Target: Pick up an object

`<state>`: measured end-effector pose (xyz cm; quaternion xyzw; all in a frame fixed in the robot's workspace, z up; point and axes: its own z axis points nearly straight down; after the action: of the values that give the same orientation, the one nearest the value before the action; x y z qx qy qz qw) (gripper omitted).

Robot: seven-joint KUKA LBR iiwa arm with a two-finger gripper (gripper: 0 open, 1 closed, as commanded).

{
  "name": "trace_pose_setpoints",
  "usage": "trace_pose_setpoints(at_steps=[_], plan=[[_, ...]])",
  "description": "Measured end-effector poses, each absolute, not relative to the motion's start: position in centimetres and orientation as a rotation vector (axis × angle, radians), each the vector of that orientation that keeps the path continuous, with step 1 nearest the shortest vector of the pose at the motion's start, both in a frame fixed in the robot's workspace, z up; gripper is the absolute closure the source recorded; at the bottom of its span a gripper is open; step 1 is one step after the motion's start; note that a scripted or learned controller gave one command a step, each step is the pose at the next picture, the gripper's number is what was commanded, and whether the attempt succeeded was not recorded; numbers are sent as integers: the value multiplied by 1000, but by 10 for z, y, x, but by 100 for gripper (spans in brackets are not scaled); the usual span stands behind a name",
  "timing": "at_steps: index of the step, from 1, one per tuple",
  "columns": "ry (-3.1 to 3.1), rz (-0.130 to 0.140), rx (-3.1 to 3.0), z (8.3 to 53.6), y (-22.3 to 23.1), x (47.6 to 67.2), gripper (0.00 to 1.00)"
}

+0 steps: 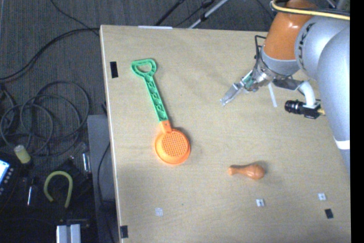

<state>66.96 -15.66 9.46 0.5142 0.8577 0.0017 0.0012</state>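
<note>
Checking in from the remote desk: nothing's been picked up yet, as far as I can see. The gripper (227, 98) is hanging out over the upper right part of the tan surface (199, 202), coming in off the grey arm (333, 71) with its orange band. The fingers (232, 93) look close together, pretty much shut, pointing down and left, and there's nothing between them that I can make out. Whether the tips are touching the surface or floating just above it, I honestly can't tell from this angle.

Two candidates are lying there. The strainer scoop (161, 116), green handle with an orange mesh head, sits over to the left, handle running up toward the far edge. Well apart from the fingers. The other one is a small orange drumstick-shaped toy (248, 171) lying flat, down below the gripper and a bit to its right, closer but not touching either.

So my read: basically the whole job is left. It needs to open up, get over one of the two, drop down, close, lift. I'd guess the drumstick is the shorter trip, but that's just me judging from where things lie.
</note>
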Motion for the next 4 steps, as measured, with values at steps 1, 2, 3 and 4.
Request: trace_pose_setpoints(at_steps=[1, 2, 3, 4], plan=[[2692, 5, 1614, 95, -157, 670, 0], [2692, 5, 1614, 95, -157, 670, 0], [2692, 5, 1614, 95, -157, 670, 0], [2692, 5, 1614, 95, -157, 670, 0]])
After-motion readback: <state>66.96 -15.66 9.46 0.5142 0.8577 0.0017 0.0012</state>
